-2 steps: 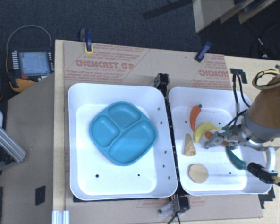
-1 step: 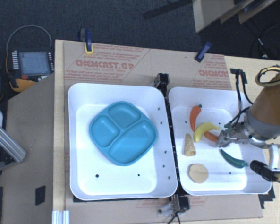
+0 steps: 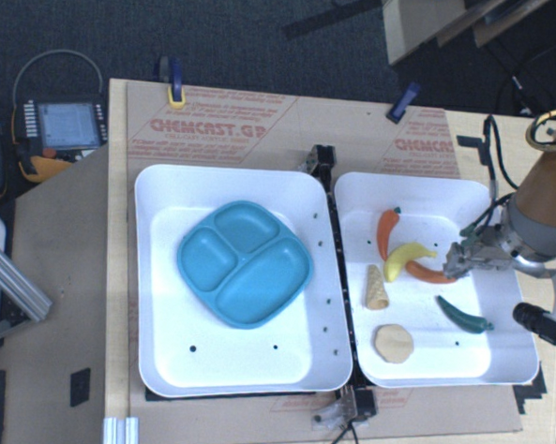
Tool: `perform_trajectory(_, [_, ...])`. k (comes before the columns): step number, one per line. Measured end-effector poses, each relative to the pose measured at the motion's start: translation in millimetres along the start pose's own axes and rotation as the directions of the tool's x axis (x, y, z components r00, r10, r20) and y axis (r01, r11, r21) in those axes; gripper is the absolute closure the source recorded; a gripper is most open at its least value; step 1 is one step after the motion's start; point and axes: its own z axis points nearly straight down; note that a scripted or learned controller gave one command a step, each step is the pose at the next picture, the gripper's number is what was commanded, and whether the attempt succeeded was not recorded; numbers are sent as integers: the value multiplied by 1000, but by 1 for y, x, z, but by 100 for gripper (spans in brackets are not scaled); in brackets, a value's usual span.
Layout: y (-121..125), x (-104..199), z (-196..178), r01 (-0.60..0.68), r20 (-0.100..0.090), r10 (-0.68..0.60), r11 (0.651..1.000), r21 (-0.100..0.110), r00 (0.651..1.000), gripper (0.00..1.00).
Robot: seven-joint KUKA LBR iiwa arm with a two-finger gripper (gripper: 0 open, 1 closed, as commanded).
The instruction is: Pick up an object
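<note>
My gripper [image 3: 459,258] is down inside the right bin [image 3: 504,362], near that bin's right wall, with my grey wrist and the orange band above it reaching in from the right edge of the view. I cannot tell how my gripper is set, because its tip is a small dark-and-grey cluster seen from above. It sits right over the right end of a red-orange pepper [image 3: 427,273], and I cannot tell whether it touches that piece or has hold of it.

Taking the right bin as my landmark: the red-orange pepper lies flat across the bin's middle, its left end tucked under a yellow banana [image 3: 405,257] that curves just to the left of my gripper. Above the banana, toward the bin's back wall, an orange carrot [image 3: 385,230] with a dark green top stands lengthwise. Left of the banana, close to the bin's left wall, lies a tan bread piece [image 3: 376,288]. Below that, near the bin's front, rests a round beige cookie [image 3: 394,343]. A dark green pepper [image 3: 463,315] lies slantwise toward the bin's front right, just below my gripper and apart from it.

Directly left of the right bin, touching it along a dark seam, is the left bin [image 3: 167,350], and a blue divided plate [image 3: 244,262] lies in its middle. Both bins rest on a cardboard sheet [image 3: 265,122] printed with red lettering.
</note>
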Motion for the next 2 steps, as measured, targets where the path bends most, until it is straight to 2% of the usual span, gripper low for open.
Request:
perform_trajectory(1, [1, -4, -44, -1, 0, 1, 1000, -1, 1000, 100])
perform_trajectory(2, [3, 1, -106, 1, 1, -1, 1000, -2, 1000, 100])
